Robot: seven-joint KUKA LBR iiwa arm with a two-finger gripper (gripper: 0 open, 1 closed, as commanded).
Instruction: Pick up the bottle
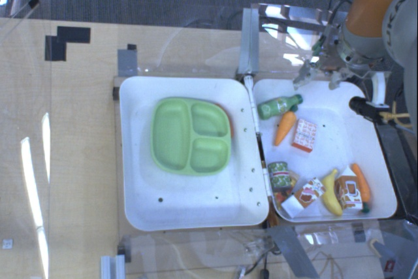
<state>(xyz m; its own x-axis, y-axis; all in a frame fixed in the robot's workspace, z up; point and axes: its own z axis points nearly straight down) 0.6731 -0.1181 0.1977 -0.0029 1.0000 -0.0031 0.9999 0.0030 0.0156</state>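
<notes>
Pale wooden worktop (pixel 72 160) carries two shallow white bins. Near edge of right bin (pixel 385 202): yellow banana (pixel 331 198), small printed packets, orange carrot (pixel 361 183). Mid-bin: red-and-white carton (pixel 304 135), second carrot (pixel 283 128). Green plastic bottle (pixel 277 106) lies on its side at far-left of right bin. Left bin (pixel 137 206) holds green divided plate (pixel 191 136). Farthest: gripper (pixel 320 75) above right bin's far rim, fingers spread, nothing between them, apart from bottle.

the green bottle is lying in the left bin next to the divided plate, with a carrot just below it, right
Not quite. The camera view shows the green bottle lying in the right bin, near its upper left corner, not in the left bin. The carrot does lie just below it. The green divided plate sits alone in the left bin.
</notes>
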